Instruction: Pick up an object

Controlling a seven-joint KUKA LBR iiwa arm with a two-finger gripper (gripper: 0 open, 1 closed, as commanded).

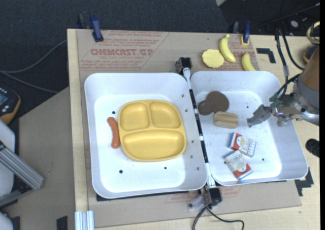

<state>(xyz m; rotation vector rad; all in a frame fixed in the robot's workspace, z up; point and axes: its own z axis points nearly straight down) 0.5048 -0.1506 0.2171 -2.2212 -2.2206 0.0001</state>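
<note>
The jaws (pixel 259 116) hang low over the right bin (pixel 292 160), near its right wall, pointing left across its floor; the two dark fingertips look drawn fairly close together, though how wide the gap is cannot be told, and nothing shows between them. Just to the left of the jaws, apart from them, lies a tan block (pixel 225 119), and just beyond it a brown disc-shaped piece (pixel 214 102) whose edge touches the block. Below and slightly left of the jaws sit two small printed packets: a white, red and blue one (pixel 242 144) and, further down, a second packet (pixel 238 165) with a red edge. These four things all rest on the floor of the right bin, and nothing stands between the jaws and the tan block. Well to the left, past the seam where the two bins meet, the left bin (pixel 96 168) holds a yellow divided plate (pixel 151 130) with three sections and an orange sausage-shaped toy (pixel 115 132) lying along the plate's left side. Above the jaws, outside the bins on the table (pixel 127 51), lie two yellow bananas (pixel 227 48) and (pixel 248 62), with a round yellow piece (pixel 213 58) beside them.
</note>
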